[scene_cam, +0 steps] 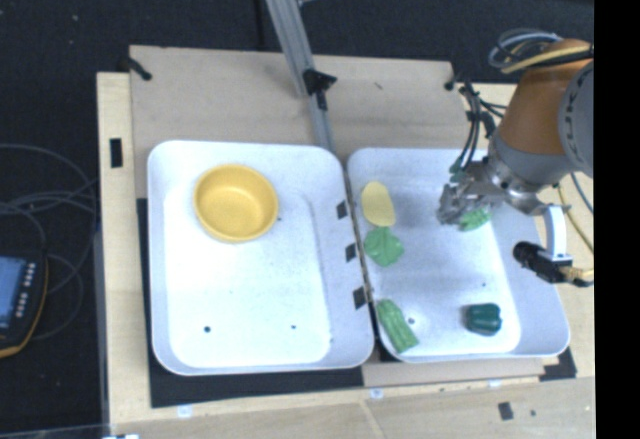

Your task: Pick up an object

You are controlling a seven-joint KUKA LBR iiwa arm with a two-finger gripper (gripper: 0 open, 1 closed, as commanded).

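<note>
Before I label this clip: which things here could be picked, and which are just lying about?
Could be picked:
yellow bowl
pale yellow piece
green lump
green block
dark green piece
green thing under the gripper

Lying about:
handheld unit
metal rail

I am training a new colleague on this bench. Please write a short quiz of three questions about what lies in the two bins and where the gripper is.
1. True or false: the yellow bowl lies in the left bin.
2. Which object lies nearest the front right corner of the right bin? A) pale yellow piece B) dark green object C) the bowl
3. Fill in: the gripper is over the ____ bin, right by a small green object.

Key: 1 true; 2 B; 3 right.
</note>
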